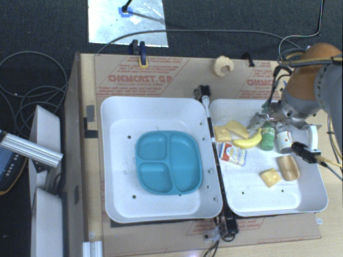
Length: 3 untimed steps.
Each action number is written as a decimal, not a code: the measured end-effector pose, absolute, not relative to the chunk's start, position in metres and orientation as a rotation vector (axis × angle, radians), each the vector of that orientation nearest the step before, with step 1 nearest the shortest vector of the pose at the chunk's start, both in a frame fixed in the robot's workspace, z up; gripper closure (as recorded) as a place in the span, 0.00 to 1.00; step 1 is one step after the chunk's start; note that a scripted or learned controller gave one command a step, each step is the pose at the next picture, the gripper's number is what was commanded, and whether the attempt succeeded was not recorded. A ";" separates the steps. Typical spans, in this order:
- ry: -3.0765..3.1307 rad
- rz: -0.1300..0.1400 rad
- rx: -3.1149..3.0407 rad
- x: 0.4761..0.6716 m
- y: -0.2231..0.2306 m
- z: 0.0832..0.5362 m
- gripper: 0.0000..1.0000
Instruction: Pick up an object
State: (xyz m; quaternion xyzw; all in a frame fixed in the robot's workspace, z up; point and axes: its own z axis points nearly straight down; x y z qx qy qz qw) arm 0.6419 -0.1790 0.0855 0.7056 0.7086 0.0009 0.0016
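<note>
The gripper (268,118) hangs low in the right bin (311,197), at its far side; whether it is apart or together I cannot tell from here. Just below it lie a banana (250,140) and a green bottle (267,138), the likeliest things to lift; both look light and stiff; the banana's curved, smooth skin may slip, so its thick middle seems the best hold. A yellow block (269,177) and a tan scoop (289,168) sit nearer the front; the blue plate (168,162) rests well apart in the left bin (115,197).
</note>
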 end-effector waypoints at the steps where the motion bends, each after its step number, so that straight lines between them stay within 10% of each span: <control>1: 2.222 0.003 2.216 0.644 -0.184 0.085 0.00; 3: 2.225 0.004 2.214 0.655 -0.171 0.085 0.00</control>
